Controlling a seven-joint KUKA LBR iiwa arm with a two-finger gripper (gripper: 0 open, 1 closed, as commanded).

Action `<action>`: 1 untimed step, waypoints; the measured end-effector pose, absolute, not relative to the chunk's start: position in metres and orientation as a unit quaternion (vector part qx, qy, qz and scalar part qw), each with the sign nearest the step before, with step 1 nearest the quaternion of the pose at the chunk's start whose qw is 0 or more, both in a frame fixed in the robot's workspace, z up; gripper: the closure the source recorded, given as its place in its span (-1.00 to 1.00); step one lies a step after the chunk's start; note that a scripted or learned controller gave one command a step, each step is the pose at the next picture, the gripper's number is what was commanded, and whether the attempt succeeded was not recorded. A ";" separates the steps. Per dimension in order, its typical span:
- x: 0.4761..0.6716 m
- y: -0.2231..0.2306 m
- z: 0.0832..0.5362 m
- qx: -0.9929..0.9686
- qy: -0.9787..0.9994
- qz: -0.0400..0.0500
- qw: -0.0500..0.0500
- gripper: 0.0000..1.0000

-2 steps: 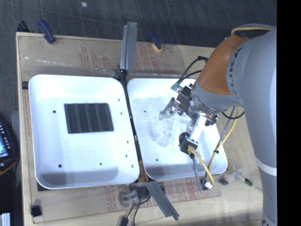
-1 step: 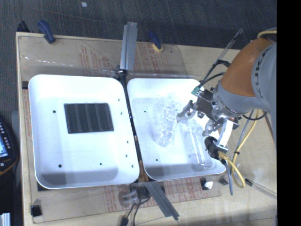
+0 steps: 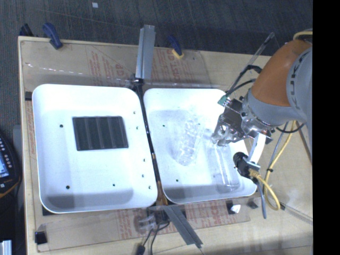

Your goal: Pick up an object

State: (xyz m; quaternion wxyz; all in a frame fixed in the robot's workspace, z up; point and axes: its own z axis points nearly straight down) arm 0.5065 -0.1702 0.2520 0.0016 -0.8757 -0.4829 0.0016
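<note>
The gripper hangs by the right bin's right edge; I cannot tell its grip. The see-through bottle mid-bin is slippery and could slide away.

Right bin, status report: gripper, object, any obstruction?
Gripper above right white bin, near right wall. Clear plastic bottle lying mid-bin, not held. Second clear plastic item just below gripper.

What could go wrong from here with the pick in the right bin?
1. The clear plastic object in the right bin barely stands out from the white floor, so the grasp may be misplaced.
2. The pincer sits beside that object, not over it; closing here may catch nothing.
3. The pincer is near the bin's right wall, so it could hit the wall.
</note>
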 end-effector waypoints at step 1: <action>0.507 -0.170 0.261 -0.874 -0.486 0.002 0.002 1.00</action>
